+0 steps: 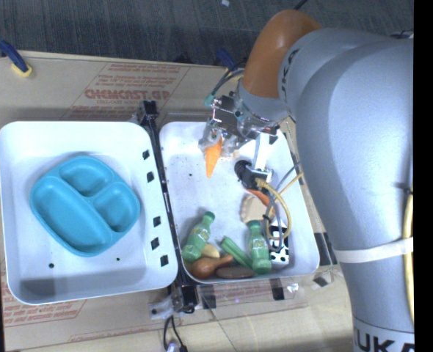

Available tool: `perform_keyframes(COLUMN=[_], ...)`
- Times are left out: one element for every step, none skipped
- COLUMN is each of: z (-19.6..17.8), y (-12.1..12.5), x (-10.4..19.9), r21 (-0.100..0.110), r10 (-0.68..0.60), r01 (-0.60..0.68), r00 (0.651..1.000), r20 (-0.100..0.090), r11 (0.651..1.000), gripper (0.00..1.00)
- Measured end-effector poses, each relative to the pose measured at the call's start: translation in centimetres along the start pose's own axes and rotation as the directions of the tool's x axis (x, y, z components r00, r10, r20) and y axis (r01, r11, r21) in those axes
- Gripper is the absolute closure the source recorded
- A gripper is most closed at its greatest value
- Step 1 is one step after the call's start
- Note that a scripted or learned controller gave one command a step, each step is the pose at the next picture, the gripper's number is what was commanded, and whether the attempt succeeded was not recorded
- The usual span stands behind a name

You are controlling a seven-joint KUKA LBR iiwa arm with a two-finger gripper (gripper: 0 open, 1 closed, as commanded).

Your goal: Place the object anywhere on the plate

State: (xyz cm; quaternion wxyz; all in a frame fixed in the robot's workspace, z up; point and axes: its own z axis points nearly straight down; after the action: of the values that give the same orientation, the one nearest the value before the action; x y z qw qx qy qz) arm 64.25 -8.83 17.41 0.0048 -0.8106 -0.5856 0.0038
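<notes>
Camera view shows your tool [218, 139] pinching the small orange plastic carrot [212, 158] by its top; it may slip before reaching the blue divided plate [84, 204].

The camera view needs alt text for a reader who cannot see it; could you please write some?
A grey robot arm reaches from the right over the right white bin, its tool at an orange carrot. Green bottles and other toy food are heaped at that bin's near end. The left bin holds a blue divided plate.
</notes>
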Motion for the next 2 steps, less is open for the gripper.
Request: perform_keyframes(z=[-1.7, -1.6], y=[-6.3, -9.3], x=[7.0, 13.4], r21=[-0.002, -0.002], r10=[0.043, 0.098], r01=[-0.043, -0.098], r00=[0.999, 0.995], r20=[0.001, 0.004], r11=[0.999, 0.995], gripper=[1.0, 1.0])
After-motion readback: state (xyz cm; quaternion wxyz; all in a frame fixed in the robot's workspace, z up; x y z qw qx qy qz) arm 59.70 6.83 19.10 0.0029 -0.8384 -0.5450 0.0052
